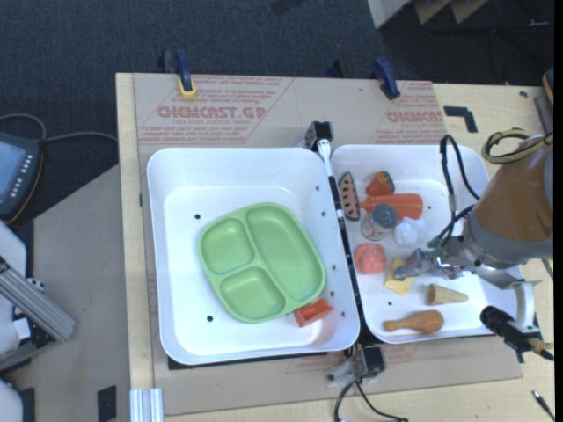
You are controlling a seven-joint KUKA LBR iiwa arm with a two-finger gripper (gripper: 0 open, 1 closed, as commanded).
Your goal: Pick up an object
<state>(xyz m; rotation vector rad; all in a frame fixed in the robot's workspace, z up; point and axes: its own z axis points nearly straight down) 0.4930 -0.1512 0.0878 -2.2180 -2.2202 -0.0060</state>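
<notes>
— Nearest us, at the near edge of the right bin (466, 159), we see a tan drumstick-shaped toy (415, 323) lying flat. What sits beyond it?

— We see a small pale cone (446, 295) just behind it to the right, and a yellow wedge like cheese (401, 277) to the left, close to the gripper (424, 263). Left of the wedge lies a pink round piece (370, 258).

— And the far part of that bin?

— We count an orange carrot-like piece (398, 205), a small orange-red piece (380, 183) behind it, a watermelon slice (348, 195) against the left wall, a grey round disc (384, 215) and a clear lump (407, 232) beside it.

— Where is the arm (519, 214)?

— We see it reach in from the right, its orange band over the right side of that bin. The gripper points left, low over the middle of the bin, its tip just beside the yellow wedge.

— Has it hold of anything?

— We cannot tell how far the fingers stand apart; they are too small and dark against the clutter. We see nothing clearly between them.

— And the left bin (176, 192)?

— We see a green divided plate (259, 262) lying in its middle, and an orange-red block (312, 312) touching the plate's near right rim.
</notes>
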